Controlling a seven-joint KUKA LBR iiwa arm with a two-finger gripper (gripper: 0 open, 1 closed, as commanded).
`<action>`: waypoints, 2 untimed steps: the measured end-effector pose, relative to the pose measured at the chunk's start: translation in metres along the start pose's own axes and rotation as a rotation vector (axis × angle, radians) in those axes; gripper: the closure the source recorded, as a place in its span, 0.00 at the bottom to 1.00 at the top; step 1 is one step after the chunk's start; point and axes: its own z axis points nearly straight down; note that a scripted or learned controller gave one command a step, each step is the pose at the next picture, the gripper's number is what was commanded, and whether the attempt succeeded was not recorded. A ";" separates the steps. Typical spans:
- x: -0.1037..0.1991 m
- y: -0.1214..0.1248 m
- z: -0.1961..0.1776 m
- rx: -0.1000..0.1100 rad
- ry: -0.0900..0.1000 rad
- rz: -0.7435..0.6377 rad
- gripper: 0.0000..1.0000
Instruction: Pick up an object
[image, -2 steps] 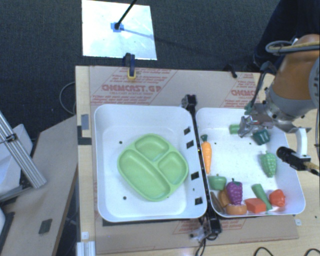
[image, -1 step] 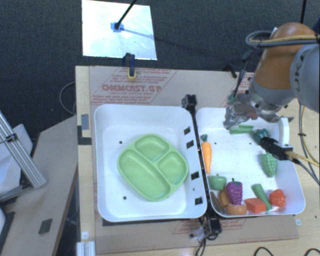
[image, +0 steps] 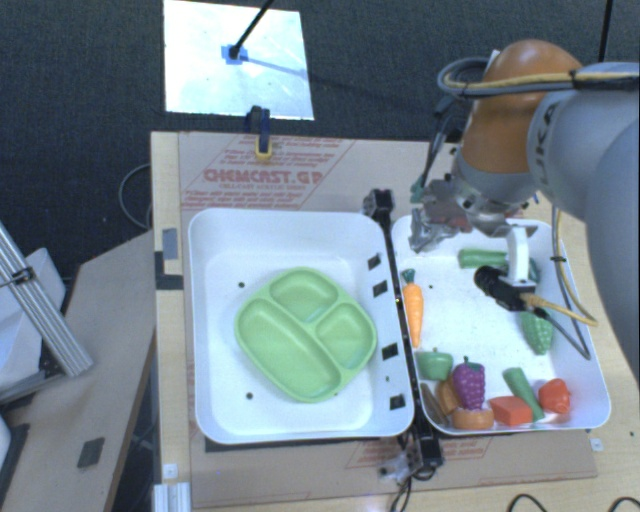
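One end effector (image: 432, 232) — low over right bin's (image: 590, 385) far-left corner — nothing visibly gripped.

Even overhead light, slightly soft focus

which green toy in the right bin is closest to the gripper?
The long green piece at the bin's top, just right of the gripper. The green corn-like piece, pepper and bottom piece lie lower.

Two white bins (image: 215, 300) — one green tray (image: 305, 333), one carrot (image: 411, 310), one grape bunch (image: 467, 384).
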 end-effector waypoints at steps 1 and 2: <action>0.045 0.026 -0.010 -0.001 0.000 0.002 1.00; 0.063 0.027 -0.003 0.001 -0.001 0.003 1.00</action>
